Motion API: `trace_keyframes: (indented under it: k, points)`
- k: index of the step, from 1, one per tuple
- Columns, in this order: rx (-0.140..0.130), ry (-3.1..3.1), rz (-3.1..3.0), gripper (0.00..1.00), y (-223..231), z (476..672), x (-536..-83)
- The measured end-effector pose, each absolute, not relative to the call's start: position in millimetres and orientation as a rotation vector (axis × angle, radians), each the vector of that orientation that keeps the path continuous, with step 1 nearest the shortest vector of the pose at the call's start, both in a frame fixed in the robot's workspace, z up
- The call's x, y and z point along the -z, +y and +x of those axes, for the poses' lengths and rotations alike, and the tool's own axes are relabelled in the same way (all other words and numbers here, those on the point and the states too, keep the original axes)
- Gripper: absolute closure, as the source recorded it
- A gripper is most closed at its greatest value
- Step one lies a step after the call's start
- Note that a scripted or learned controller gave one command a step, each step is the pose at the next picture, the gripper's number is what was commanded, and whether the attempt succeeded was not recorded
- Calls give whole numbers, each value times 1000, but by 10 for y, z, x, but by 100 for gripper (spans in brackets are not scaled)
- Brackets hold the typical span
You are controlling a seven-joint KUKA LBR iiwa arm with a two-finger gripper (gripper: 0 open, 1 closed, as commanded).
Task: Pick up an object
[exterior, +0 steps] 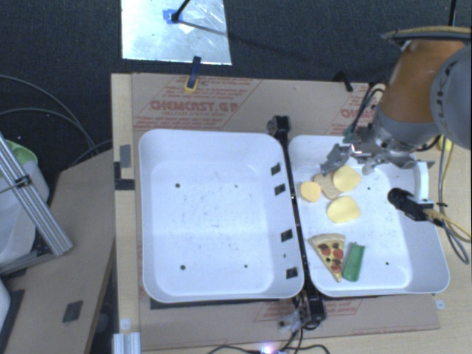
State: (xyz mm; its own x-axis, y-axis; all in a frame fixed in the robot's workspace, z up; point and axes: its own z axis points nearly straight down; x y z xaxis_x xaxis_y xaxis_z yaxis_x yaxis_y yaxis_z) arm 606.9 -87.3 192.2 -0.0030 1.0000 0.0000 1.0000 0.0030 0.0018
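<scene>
Grey and orange, the single arm enters from the right edge of the view and ends above the far part of the right-hand shallow white plastic bin. Its metal two-finger gripper hangs over that bin's far-left quarter; whether it is released or clenched cannot be told from this slanted view, and nothing is seen grasped. Directly at the gripper's near side lies a cluster of pale pieces: a rounded yellow lemon-like piece, a tan flat piece partly under it, and a small orange-yellow disc touching the cluster on its left, close to the bin's left wall. Just nearer the front edge, apart from the cluster, sits a second rounded yellow piece. Further toward the near-left corner of the same bin lie a toy pizza slice with red dots and, touching its right side, a green oblong block, both well apart from the gripper. A black cylindrical part projects over the bin's right side. The left-hand shallow white bin sits beside it, the two walls meeting along a dark clip strip.
</scene>
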Motion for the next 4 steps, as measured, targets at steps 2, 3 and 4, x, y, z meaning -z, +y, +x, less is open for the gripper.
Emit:
trace_keyframes:
  k: [2,3,4]
  points:
    - [3,2223,2225,0,-1153,4896,-838]
    - [-21,2230,2198,0,-370,5540,-1910]
    - [8,2219,2228,0,-962,5470,-979]
